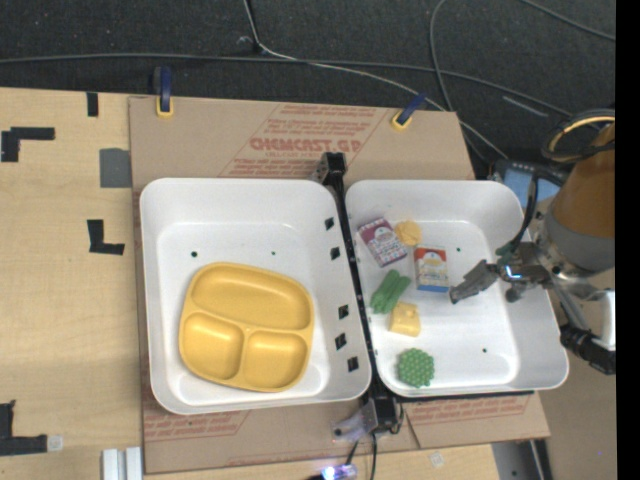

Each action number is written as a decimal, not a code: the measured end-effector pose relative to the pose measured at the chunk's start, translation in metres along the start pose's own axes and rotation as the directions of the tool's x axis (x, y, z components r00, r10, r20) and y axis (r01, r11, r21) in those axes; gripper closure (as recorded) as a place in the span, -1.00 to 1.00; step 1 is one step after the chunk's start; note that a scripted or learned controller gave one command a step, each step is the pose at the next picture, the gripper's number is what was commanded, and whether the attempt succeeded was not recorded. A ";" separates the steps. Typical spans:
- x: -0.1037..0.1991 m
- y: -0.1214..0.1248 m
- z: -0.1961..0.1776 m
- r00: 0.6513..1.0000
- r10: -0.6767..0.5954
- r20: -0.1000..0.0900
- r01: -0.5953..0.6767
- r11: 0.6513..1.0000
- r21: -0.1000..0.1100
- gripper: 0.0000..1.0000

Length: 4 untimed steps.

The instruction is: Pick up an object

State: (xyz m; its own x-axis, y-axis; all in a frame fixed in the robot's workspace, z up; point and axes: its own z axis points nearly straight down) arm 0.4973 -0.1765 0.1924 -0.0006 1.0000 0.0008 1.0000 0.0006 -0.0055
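Observation:
The right bin (500,203) holds several small items. They are a maroon packet (380,240), a yellow chunk (407,232), a blue and white carton (432,268), a green pod (390,291), a yellow wedge (405,319) and a round bumpy green piece (416,367). My gripper (468,286) reaches in from the right, low over bare bin floor just right of the carton. It stands apart from the carton, and I see nothing carried by it.
The left bin (160,208) holds a yellow divided tray (247,326). A black divider (348,268) with clips runs between the bins. The arm's grey and orange body (585,218) hangs over the right bin's right rim. Cables cross the dark floor behind.

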 end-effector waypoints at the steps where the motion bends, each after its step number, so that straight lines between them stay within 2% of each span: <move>1: -0.005 -0.001 0.045 1.000 0.001 0.000 -0.001 1.000 0.001 -1.00; 2: -0.012 0.004 0.103 1.000 0.000 0.001 0.000 1.000 -0.001 -1.00; 3: -0.011 0.004 0.090 1.000 -0.001 0.000 0.001 1.000 -0.003 1.00; 4: -0.012 0.005 0.027 1.000 -0.001 0.002 0.001 1.000 -0.009 1.00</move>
State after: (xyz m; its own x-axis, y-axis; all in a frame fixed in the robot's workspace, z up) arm 0.5024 -0.1880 0.1653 -0.0012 1.0000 -0.0014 1.0000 0.0012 0.0035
